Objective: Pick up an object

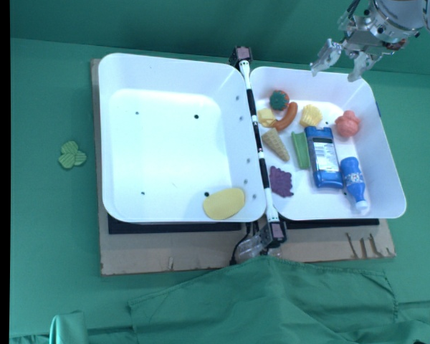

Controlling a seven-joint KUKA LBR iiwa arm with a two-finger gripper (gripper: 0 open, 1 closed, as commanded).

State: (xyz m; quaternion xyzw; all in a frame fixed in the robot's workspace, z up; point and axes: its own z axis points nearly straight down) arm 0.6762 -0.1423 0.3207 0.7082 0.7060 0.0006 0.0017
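Two shallow white bins sit side by side on the bench. The left bin (pixel 129 77) carries little: a flat yellow piece (pixel 224 203) lies at its near right corner. The right bin (pixel 387 185) carries the rest of the candidates, gathered in its middle and toward its left wall.

The gripper (pixel 342 58) hangs above the far edge of the right bin, fingers spread and nothing between them. Every pickable thing in that bin lies nearward of it. The blue packet (pixel 322 156) and blue bottle (pixel 352 182) sit near the bin's centre, each with its long axis running roughly far to near, the bottle's cap pointing at the near right corner. The pink-orange toy (pixel 347 123) is the nearest to the gripper, close to the right wall. The orange sausage (pixel 287 115) lies slanted, touching the green-topped fruit (pixel 279 99). The corn cob (pixel 276 144), green strip (pixel 300 149) and purple grapes (pixel 280 180) lie leftward.

The arm is cut off at the picture's top right corner. The small toys crowd together, so I judge a clean grasp is easiest on the outlying pink-orange toy.
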